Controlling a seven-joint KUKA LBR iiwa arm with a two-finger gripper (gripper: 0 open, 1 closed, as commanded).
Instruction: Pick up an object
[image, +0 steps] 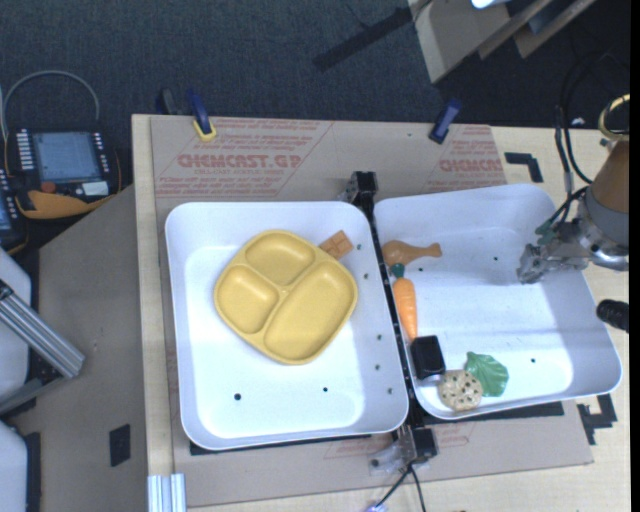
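The gripper (532, 262) hung at three o'clock over the right bin (560, 345); what its tool was doing I cannot tell. The carrot (405, 307) lay well apart, at nine o'clock from it, probably light, stiff and smooth, best gripped across its middle

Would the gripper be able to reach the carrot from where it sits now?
Probably yes. The gripper hangs over the right bin, and bare white floor lies between it and the carrot by the bin's left wall. The black block sits just below the carrot's tip.
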